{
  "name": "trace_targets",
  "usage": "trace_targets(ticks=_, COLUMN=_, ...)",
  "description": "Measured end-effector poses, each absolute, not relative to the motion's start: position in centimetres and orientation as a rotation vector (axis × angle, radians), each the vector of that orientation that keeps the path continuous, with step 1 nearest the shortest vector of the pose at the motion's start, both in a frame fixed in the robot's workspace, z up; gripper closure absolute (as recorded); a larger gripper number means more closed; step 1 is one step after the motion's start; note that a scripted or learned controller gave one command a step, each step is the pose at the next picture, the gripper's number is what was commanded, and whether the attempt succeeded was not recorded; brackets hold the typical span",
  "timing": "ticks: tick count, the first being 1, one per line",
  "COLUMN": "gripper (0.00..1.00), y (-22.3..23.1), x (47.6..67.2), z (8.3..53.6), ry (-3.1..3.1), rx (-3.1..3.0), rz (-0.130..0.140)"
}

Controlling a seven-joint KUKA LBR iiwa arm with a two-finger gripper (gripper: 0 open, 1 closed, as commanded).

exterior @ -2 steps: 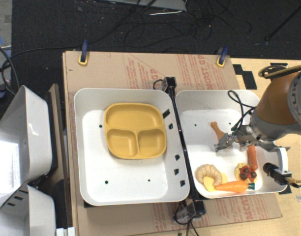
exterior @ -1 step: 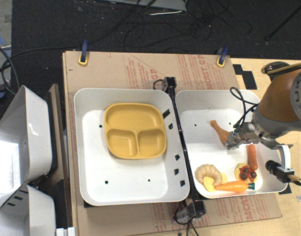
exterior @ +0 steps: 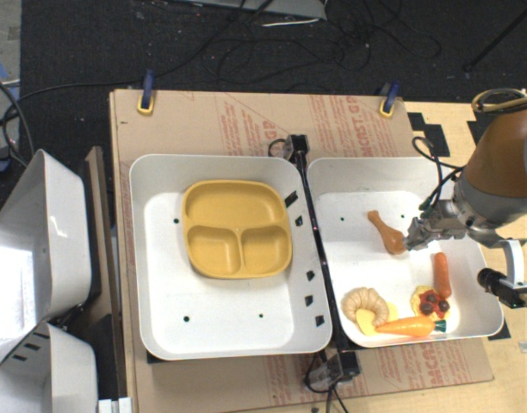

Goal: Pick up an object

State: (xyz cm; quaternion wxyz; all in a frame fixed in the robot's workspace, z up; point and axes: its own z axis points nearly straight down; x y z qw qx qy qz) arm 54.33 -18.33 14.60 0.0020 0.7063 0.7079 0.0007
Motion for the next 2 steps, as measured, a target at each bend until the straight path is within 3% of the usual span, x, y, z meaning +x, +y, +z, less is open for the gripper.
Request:
trace_targets(ticks=1, gripper=1.0, y=-18.41, x=54.31, z=20.88, ry=2.221, rx=2.215, rz=0.003)
trace_targets(ticks=2, gripper=1.0, y=-18.41, x=54.37, z=21.18, ry=2.223, rx=2.217, rz=0.001)
